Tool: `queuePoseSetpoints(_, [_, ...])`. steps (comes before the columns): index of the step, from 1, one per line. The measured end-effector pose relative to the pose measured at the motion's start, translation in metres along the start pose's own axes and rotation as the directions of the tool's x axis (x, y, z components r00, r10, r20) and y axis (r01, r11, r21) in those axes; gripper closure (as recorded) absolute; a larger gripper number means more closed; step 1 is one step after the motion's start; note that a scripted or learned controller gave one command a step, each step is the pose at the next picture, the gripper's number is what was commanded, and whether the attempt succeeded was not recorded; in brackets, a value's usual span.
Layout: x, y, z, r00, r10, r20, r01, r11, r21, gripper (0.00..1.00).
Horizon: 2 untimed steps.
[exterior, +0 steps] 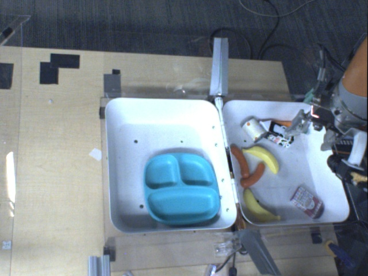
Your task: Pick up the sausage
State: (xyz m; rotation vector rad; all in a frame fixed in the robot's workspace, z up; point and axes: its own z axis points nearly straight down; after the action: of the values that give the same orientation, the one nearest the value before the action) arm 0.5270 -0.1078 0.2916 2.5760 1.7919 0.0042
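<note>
The sausage (pixel 246 168) is reddish-brown and bent into a V. It lies in the right bin (pixel 328 171) close to the bin's left wall, between two bananas. One limb runs along the wall and the other (pixel 255 173) angles toward the upper yellow banana (pixel 264 157). My gripper (pixel 300 123) hangs over the upper right part of that bin, well to the right of the sausage and apart from it. The grey arm (pixel 352 91) comes in from the right edge.
A second banana (pixel 257 206) lies below the sausage. A white round object (pixel 251 126) and a small printed packet (pixel 279 135) sit near the gripper. A dark red packet (pixel 305 200) lies lower right. The left bin (pixel 126 154) holds a blue divided plate (pixel 181 187).
</note>
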Motion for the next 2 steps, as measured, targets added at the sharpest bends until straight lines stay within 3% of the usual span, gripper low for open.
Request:
queuePoseSetpoints(1, [-0.044,-0.027,0.137,0.996,-0.086,0.000,0.086,0.996,0.003,0.00])
queuePoseSetpoints(2, [-0.016,0.000,-0.056,0.987,-0.160,0.000,0.160,0.987,-0.002,0.00])
